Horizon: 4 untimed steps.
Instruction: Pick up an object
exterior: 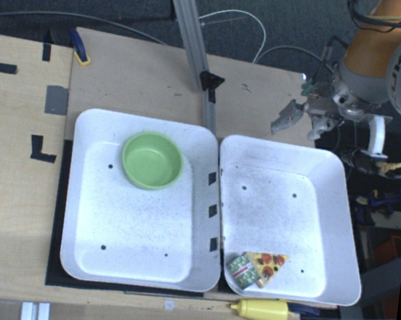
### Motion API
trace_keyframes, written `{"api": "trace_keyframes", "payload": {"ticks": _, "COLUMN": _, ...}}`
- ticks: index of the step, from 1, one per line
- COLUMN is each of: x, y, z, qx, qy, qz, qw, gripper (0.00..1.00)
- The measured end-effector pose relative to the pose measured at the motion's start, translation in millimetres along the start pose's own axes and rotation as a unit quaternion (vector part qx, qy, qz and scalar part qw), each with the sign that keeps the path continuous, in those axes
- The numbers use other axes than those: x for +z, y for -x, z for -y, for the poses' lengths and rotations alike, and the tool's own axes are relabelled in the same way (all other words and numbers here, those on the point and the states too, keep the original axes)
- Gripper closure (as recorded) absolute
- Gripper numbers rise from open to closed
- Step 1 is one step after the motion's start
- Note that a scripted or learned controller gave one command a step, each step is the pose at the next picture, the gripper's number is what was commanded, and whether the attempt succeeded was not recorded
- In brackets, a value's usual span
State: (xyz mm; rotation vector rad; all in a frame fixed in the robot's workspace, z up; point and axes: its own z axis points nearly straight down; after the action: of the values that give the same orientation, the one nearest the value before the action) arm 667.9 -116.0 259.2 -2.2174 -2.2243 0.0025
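A green bowl [152, 159] stands upright in the back half of the left bin [84, 206]. A small colourful packet [254, 267] lies in the front left corner of the right bin [326, 209]. My gripper [302, 125] hangs above the bench just behind the right bin's back rim, far from both objects. Its fingers are spread open and there is nothing between them.
A yellow squeeze bottle [263, 310] lies on the bench just in front of the right bin, outside it. A slanted metal pole [194, 38] rises behind the bins. Cables [241, 22] trail across the back of the bench.
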Motion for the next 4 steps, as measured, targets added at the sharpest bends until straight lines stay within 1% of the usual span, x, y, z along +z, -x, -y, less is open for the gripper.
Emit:
{"api": "trace_keyframes", "payload": {"ticks": 1, "x": 0.0, "y": 0.1, "z": 0.0, "qx": 0.0, "qy": 0.0, "qz": 0.0, "qw": 1.0, "gripper": 0.0}}
{"api": "trace_keyframes", "payload": {"ticks": 2, "x": 64.9, "y": -0.2, "z": -1.1, "qx": 0.001, "qy": -0.003, "qz": 0.0, "qw": 1.0, "gripper": 0.0}}
{"api": "trace_keyframes", "payload": {"ticks": 3, "x": 130.3, "y": 0.4, "z": 1.5, "qx": 0.001, "qy": -0.003, "qz": 0.0, "qw": 1.0, "gripper": 0.0}}
{"api": "trace_keyframes", "payload": {"ticks": 4, "x": 172.1, "y": -0.6, "z": 1.7, "qx": 0.0, "qy": 0.0, "qz": 0.001, "qw": 1.0, "gripper": 0.0}}
